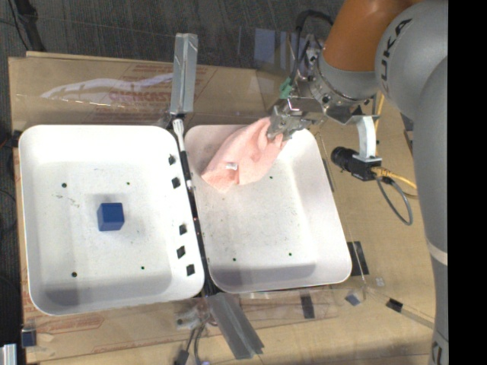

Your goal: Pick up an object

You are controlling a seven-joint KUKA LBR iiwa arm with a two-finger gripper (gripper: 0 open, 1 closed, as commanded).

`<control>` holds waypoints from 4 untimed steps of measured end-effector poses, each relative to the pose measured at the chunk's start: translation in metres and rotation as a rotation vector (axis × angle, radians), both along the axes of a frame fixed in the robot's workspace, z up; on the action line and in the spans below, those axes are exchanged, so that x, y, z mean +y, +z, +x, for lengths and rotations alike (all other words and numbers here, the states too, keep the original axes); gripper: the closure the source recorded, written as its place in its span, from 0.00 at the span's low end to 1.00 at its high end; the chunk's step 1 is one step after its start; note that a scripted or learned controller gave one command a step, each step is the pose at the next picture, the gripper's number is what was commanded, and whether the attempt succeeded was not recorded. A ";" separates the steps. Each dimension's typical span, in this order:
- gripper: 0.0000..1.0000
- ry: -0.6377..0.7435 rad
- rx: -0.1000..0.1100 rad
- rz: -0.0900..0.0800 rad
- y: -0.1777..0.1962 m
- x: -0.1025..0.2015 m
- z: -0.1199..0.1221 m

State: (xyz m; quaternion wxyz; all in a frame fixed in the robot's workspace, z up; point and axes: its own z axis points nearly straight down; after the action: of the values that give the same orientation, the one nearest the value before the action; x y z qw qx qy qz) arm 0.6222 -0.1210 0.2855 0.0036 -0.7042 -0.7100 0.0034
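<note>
My pincer [278,122] is over the far edge of the right bin [319,261], clenched on the upper corner of the pink cloth [245,157]. The fabric bunches into the fingers there, so I log this as an actual grasp, not just contact.

The cloth hangs from that corner and drapes down and to the camera's left. Its lower end, with a small white tag, looks to be at or just above the bin floor near the divider between the bins; I cannot tell from this slanted view whether it touches or hangs free.

Status, as I judge it: approach and closure done, and the lift looks partly made, since much of the cloth seems to be off the floor. Left to do: raise until the trailing end is clearly free of the bin. Risk noted: the hold is on one corner only, so the fabric could slip out under its own weight.

Left bin [46,226] holds a blue cube [111,216], sitting well apart from my work and untouched.
</note>
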 end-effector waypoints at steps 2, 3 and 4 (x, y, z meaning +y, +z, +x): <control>0.00 0.061 -0.001 0.001 -0.046 0.005 0.034; 0.00 -0.017 0.000 0.000 -0.130 -0.001 0.020; 0.00 0.136 -0.010 0.002 -0.189 -0.014 0.037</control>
State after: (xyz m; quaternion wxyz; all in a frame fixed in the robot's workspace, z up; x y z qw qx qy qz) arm 0.6596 -0.1352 0.0969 0.0005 -0.6544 -0.7562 -0.0008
